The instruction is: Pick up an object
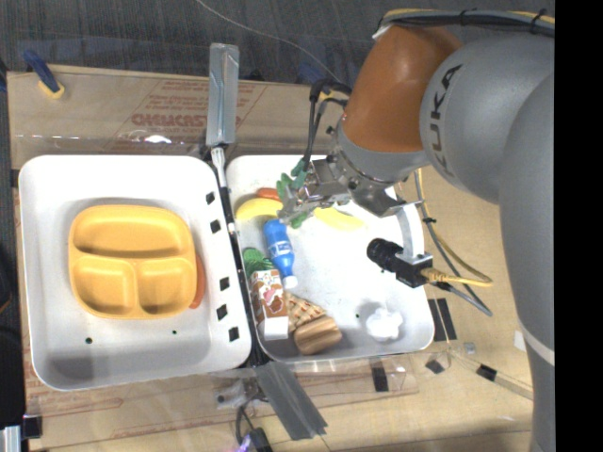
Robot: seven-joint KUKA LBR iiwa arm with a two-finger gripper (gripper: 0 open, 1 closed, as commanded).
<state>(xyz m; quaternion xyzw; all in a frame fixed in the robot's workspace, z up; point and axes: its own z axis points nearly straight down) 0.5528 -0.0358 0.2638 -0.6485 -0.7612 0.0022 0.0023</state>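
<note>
Left bin [38, 252]: you are looking at a yellow divided tray [132, 257] lying flat in its middle, with an orange sliver showing at the tray's right edge. Nothing here is bearing on the coming move.

Right bin [415, 332]: you are seeing the pickable clutter crowding its left half.
- Blue bottle [278, 248], white cap pointing toward the near edge, its long axis running roughly far-to-near and leaning slightly rightward. It is lying just below and a little left of the gripper, and it is the nearest whole object to it.
- Green item [254, 257], touching the bottle's left side.
- Red-and-white carton [268, 299], just beyond the bottle's cap end.
- Waffle-patterned brown piece [311, 323], resting at the near wall.
- Yellow piece [254, 208], with something red-orange beside it at the far-left corner.
- Small white lump [382, 323], sitting well apart on bare floor to the right.

Gripper [306, 196]: you are finding it hanging low over the far-left part of the right bin, at the end of the arm coming in from the right. Whether it is wide, narrow or holding anything, you cannot tell; green and yellow bits are crowding around it.

Judgement: you are likely watching a descent toward the cluster, with the bottle lying down-left of the hand.
</note>
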